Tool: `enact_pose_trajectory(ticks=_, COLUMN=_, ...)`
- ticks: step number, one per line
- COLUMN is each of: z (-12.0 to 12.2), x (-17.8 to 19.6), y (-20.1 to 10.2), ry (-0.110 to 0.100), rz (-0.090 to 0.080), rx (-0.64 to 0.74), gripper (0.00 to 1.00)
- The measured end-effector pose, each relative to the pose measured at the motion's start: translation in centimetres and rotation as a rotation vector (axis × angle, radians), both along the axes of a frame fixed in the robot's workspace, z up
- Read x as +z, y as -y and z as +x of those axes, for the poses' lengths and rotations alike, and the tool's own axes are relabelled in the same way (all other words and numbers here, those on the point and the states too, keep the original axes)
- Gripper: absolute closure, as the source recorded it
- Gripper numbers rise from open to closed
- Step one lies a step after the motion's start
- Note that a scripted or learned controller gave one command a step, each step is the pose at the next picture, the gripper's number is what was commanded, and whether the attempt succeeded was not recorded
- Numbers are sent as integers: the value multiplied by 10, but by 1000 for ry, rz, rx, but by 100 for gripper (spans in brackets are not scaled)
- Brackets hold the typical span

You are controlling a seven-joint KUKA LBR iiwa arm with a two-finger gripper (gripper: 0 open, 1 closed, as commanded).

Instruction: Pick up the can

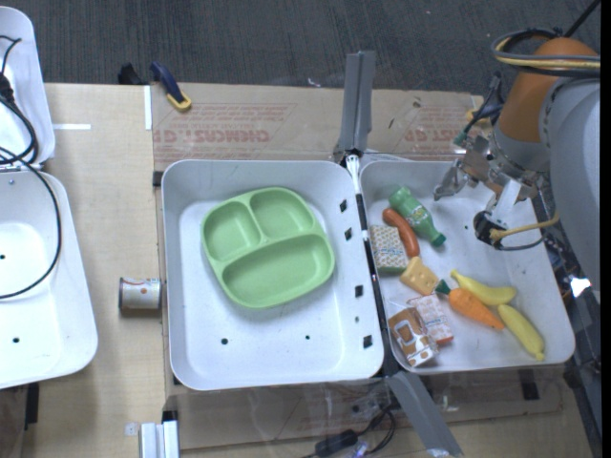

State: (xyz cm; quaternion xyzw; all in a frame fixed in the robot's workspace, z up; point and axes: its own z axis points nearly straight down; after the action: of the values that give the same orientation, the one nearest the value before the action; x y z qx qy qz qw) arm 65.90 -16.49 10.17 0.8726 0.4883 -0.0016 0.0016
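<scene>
The gripper [474, 181] hangs open and holds nothing, over the right bin's [554, 351] far corner, near a green bottle [417, 214]. The can [140, 295] lies on its side on the bench, just left of the left bin [181, 351], well apart from the gripper. Nothing is done yet: reach, grasp and lift remain. The can's label is too small to read.

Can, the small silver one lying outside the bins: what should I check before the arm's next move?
1. Small silver metal can found: ok, on its side on the bench, beside the left white bin.
2. Nothing on top of the can: ok.
3. End effector near can: not ok, it is over the right white bin.
4. End effector free of load: cannot tell.
</scene>
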Motion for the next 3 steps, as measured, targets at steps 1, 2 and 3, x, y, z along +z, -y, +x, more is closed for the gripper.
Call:
enact_pose_trajectory(ticks=1, z=3, x=-7, y=36, ry=2, rz=14, rx=-1, gripper=0)
enact_pose_trajectory(ticks=2, z=3, x=-3, y=38, ry=0, rz=15, rx=-17, gripper=0)
enact_pose_trajectory(ticks=3, z=0, x=101, y=48, ry=2, rz=3, rx=-115, gripper=0)
